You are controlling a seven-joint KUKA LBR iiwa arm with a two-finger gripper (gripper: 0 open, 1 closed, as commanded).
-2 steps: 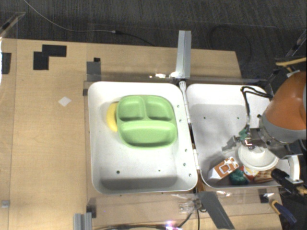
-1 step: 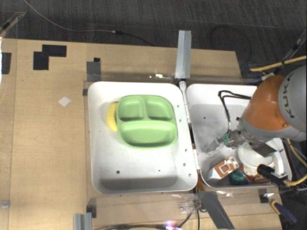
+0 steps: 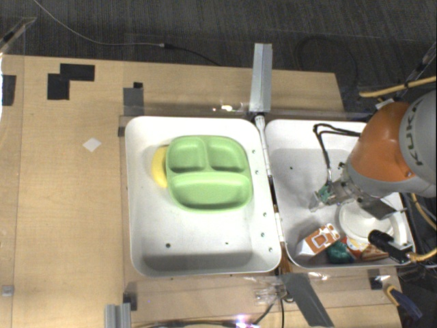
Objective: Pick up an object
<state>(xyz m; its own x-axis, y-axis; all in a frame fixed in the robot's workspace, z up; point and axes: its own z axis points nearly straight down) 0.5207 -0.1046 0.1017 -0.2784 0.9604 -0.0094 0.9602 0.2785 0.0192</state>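
- The left bin (image 3: 140, 210) held a green tray (image 3: 205, 173) with three compartments, lying flat in the bin's far half.
- A yellow thing (image 3: 158, 168) poked out from under the tray's left edge; most of it was hidden.
- The near half of that bin showed bare white floor.
- The right bin (image 3: 293, 173) touched the left one along their shared rim.
- Its things were crowded into the near right corner: a white plate (image 3: 362, 221), an orange-and-white box (image 3: 322, 238) just left of it, a teal lump (image 3: 338, 253) touching the box's near side, and a brown packet (image 3: 371, 254) beside the lump.
- A thin black wire (image 3: 326, 131) looped over the far part of the right bin.
- These loose things were what there was to pick up; none was lifted, all lay in the bins.
- The bins sat on a pale wooden desk (image 3: 61, 197) with black tape marks (image 3: 70, 79) at its far left.
- A grey metal post (image 3: 261, 77) stood at the far end of the seam between the bins.
- Beyond the desk lay dark carpet (image 3: 171, 12), crossed by a thin cable (image 3: 102, 41).
- The arm (image 3: 382, 149) reached in from the right, its orange band over the right bin's far right part.
- The hand (image 3: 326, 195) pointed down and left inside the right bin, above the box and beside the plate's left rim.
- Whether the hand was open or closed could not be told, and nothing was seen gripped in it.
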